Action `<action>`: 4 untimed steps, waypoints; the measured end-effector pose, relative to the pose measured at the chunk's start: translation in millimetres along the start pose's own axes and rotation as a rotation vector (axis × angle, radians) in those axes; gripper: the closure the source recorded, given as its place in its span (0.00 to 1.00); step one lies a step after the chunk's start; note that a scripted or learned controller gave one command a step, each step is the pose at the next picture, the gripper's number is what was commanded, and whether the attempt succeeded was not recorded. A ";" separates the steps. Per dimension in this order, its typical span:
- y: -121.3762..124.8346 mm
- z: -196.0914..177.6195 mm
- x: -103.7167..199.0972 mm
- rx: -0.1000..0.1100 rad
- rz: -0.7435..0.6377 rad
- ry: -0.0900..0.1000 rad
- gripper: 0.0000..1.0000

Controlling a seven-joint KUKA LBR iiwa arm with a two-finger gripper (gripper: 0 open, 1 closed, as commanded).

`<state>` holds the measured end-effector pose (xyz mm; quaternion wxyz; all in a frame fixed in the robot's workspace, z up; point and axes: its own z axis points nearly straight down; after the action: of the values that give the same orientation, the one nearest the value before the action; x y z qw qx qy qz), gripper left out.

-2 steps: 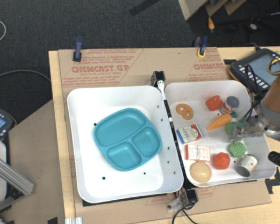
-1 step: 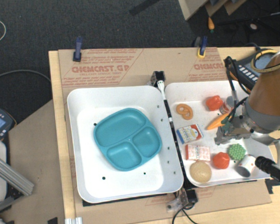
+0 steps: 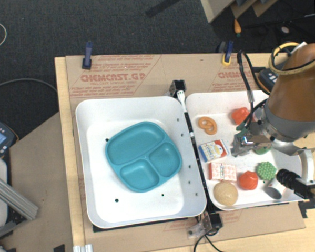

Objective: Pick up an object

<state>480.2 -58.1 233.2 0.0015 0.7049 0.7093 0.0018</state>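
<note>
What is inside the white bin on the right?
The right bin holds a pretzel, two small cartons, a round bun, red pieces and a green ball. The arm covers the rest.

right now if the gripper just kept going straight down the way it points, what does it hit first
Probably the small blue and white carton, or the white bin floor just right of it. The gripper hangs over that gap, pointing down into the right-hand bin. Depth is hard to judge from this slanted view, so treat that as a guess.
</note>
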 end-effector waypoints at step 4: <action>1.2 -104.4 137.0 0.002 0.004 -0.001 1.00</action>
<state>480.0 78.9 337.7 0.0010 0.7064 0.7078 0.0008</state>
